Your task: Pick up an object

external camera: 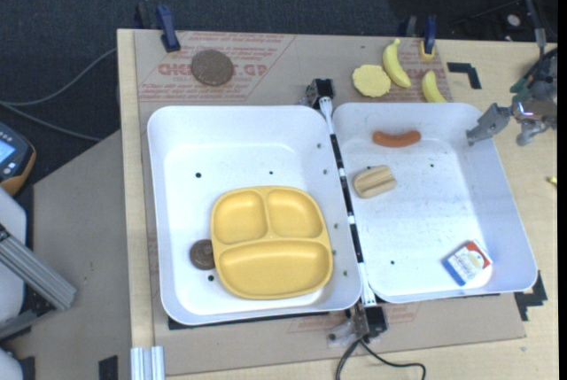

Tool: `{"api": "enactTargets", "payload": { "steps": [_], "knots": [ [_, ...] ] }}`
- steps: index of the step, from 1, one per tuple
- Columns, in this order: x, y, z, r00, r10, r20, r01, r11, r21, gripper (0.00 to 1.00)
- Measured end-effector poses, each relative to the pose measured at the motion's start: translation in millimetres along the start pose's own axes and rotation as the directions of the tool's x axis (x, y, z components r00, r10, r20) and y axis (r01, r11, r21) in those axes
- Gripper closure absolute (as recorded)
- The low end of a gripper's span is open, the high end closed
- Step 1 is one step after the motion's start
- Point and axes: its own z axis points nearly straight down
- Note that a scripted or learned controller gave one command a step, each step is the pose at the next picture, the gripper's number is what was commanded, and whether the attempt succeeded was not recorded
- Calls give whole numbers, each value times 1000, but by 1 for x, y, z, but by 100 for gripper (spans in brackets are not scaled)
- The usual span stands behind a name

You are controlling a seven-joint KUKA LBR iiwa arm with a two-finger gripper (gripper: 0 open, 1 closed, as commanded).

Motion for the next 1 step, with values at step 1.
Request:
{"api": "enactTargets", "payload": {
  "steps": [1],
  "knots": [
    [48, 74, 166, 1000, -5, -8, 5, 1000, 2, 0]
  ]
}}
